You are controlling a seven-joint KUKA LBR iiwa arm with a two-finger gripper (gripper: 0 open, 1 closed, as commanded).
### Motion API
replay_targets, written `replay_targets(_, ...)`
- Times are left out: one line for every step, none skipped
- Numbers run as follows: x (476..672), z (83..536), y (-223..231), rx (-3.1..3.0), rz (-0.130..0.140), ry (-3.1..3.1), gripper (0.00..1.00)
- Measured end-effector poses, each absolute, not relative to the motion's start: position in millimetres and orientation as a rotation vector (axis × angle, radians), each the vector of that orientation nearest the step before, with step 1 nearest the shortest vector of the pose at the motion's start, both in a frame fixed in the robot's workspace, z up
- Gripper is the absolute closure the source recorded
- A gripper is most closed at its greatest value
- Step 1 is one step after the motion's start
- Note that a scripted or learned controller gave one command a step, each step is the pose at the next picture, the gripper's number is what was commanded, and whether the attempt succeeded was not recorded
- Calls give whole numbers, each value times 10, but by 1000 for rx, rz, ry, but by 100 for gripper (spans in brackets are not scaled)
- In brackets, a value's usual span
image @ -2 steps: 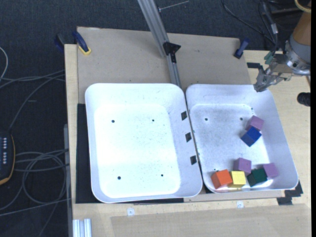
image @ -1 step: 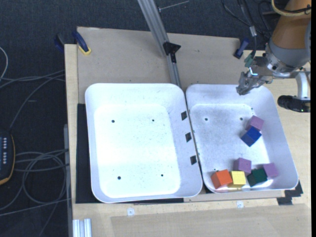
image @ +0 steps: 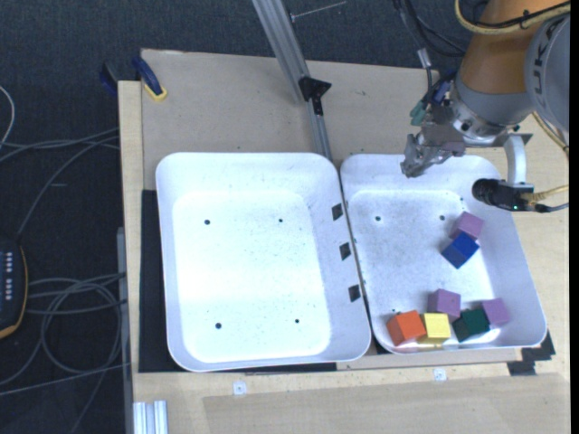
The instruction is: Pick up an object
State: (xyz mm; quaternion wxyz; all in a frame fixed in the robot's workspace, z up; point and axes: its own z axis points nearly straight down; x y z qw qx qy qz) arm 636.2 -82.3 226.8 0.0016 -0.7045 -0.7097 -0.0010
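Camera view: pincer (image: pixel 422 163) state unclear, above right bin (image: pixel 398 242) rim; blocks (image: pixel 460 250) apart.

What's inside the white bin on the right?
The right bin holds seven small blocks: a purple and blue one mid-bin, and orange, yellow, green and two purple near its front edge. Anything under them is hidden.

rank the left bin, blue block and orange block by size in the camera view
1. left bin, by far the largest.
2. orange block and blue block look alike in size, so no ranking between them.
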Motion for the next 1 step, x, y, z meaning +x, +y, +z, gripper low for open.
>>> replay_targets(6279, 2255, -345, -2212, -1, -2226, 100)
